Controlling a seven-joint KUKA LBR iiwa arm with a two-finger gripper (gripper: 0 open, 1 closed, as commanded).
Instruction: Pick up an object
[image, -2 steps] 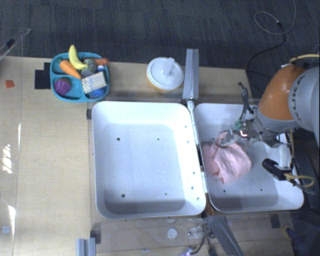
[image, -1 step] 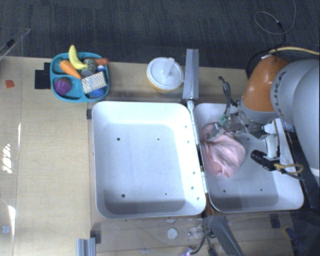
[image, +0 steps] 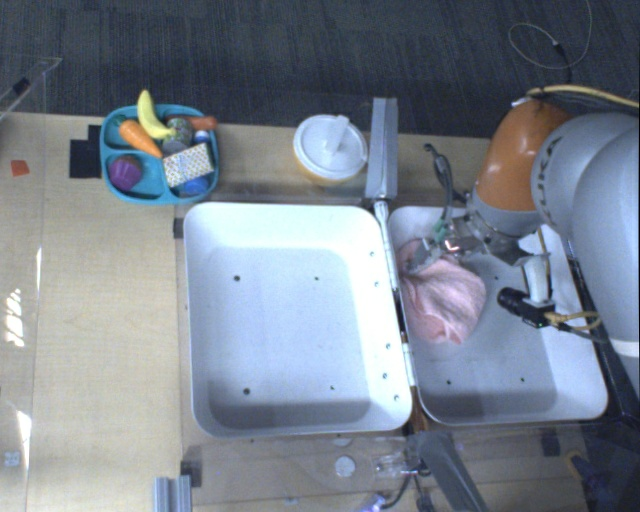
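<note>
Pink cloth (image: 443, 300) lay bunched in the right bin (image: 520, 395), against its left wall, and your gripper (image: 447, 240) sat right at the cloth's upper edge. You could not tell from this slant how the gripper was set or whether it had any fabric; the wrist and the orange band (image: 515, 160) hid it. Left bin (image: 290, 320) sat alongside.

the bench (image: 90, 330) carried two white bins: the right bin (image: 520, 385) lay under the gripper (image: 447, 240), the left bin (image: 290, 320) beside it, a blue tray (image: 130, 190) and a lidded cup (image: 330, 148) farther off.
</note>
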